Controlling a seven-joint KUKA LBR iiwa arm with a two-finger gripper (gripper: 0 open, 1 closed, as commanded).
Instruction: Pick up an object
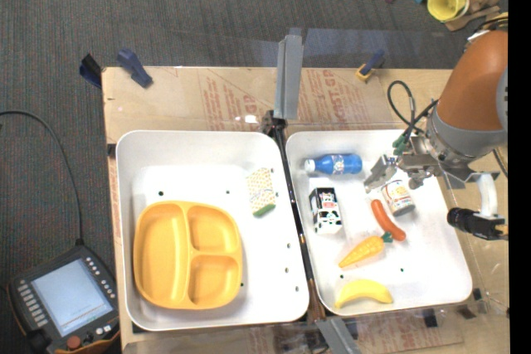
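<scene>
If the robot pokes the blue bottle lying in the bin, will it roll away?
Probably. The blue bottle lies on its side in the right bin, and its round body could roll on the smooth white floor. It looks like small plastic, so likely light and easy to nudge. Its rounded sides might slip between the fingers of the gripper.

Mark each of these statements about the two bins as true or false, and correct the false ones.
1. The yellow divided plate lies in the left bin. True.
2. The banana lies in the left bin. False: it lies in the right bin, near its front edge.
3. The blue bottle stands upright. False: it lies on its side.
4. The gripper is over the right bin, beside the small can. True.
5. The carrot lies between the milk carton and the banana. True.
</scene>
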